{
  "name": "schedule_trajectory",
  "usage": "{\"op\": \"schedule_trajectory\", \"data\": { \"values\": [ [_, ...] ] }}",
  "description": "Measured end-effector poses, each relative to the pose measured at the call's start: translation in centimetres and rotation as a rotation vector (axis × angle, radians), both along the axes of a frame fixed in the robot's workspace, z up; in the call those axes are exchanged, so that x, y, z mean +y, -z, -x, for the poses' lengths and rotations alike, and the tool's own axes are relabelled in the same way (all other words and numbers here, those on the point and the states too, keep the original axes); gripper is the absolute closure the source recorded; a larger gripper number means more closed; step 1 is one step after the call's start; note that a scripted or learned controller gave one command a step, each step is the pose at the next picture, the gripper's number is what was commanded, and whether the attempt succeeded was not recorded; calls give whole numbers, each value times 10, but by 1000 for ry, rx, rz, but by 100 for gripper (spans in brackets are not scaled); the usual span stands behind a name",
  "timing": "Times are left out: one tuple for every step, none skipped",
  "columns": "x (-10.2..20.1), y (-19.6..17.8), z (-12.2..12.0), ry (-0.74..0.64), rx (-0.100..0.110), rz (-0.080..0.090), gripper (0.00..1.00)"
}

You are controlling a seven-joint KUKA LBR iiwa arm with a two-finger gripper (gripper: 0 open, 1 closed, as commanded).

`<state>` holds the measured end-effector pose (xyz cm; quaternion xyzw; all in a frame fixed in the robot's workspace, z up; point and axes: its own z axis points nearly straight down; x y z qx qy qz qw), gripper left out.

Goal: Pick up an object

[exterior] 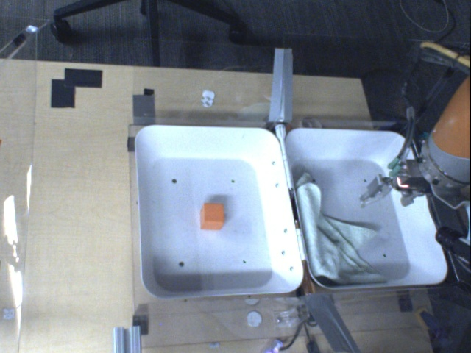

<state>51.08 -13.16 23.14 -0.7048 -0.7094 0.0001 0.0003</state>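
Note:
An orange cube (213,216) lies near the middle of the left bin (158,160). A crumpled grey-white cloth (331,237) lies along the left and front sides of the right bin (346,149). My gripper (374,188) hangs over the right half of the right bin, reaching in from the right. It is a little above and to the right of the cloth and apart from it. Nothing shows in its grasp.
A metal divider post (281,87) stands at the back where the two bins meet. The wooden bench (73,197) stretches to the left. A chair base (147,6) and cables lie on the dark floor behind.

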Motion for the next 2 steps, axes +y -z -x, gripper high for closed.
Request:
{"op": "schedule_trajectory", "data": {
  "values": [
    [0,0,0,0,0,0,0],
    [34,138,-53,-117,-4,0,0]
  ]
}}
